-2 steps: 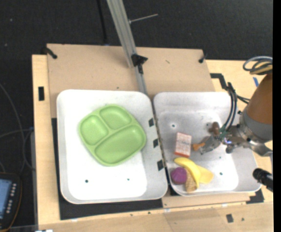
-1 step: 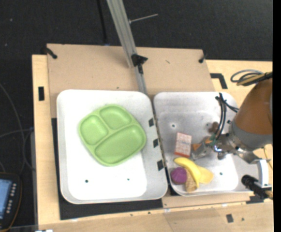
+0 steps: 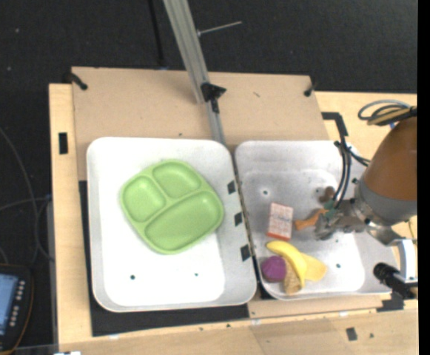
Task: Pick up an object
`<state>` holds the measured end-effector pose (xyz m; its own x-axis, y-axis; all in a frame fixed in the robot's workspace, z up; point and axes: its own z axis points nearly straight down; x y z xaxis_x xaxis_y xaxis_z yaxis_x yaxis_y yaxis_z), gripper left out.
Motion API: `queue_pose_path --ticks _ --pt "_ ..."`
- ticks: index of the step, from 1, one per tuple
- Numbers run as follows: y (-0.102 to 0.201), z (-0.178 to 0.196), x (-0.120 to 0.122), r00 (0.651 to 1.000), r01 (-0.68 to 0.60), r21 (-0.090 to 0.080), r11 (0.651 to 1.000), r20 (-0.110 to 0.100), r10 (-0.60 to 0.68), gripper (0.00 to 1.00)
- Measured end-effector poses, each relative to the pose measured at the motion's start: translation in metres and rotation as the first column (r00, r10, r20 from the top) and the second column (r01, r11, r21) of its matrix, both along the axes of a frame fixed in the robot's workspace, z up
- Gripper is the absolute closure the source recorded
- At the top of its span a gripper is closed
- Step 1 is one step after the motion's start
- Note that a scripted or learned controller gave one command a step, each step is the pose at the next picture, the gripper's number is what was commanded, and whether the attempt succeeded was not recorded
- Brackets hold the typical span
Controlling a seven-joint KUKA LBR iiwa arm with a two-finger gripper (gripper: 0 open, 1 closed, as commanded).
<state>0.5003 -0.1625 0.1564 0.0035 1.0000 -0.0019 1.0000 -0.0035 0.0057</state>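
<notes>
Banana [image 3: 297, 261]: overlaps purple ball [image 3: 274, 269], partly hiding it
Gripper [image 3: 331, 220]: blurry by orange thing [image 3: 308, 220], can't tell its state
Arm [image 3: 392, 176]: cropped at right

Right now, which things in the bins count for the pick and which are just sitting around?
For the pick, right bin: small pink box, banana, purple ball, orange piece by the gripper.

Just lying about: green divided plate in the left bin.
</notes>
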Motion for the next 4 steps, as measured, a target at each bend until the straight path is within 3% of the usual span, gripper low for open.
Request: queue_pose_path --ticks 1,2,4 --pt "0.001 0.061 0.01 1.0 -0.007 -0.001 1.0 0.003 0.007 1.0" --pt "-0.001 0.046 0.01 1.0 -0.003 0.0 1.0 -0.006 0.003 1.0" --pt "0.102 0.071 -0.003 1.0 -0.012 0.004 1.0 -0.005 0.012 1.0"
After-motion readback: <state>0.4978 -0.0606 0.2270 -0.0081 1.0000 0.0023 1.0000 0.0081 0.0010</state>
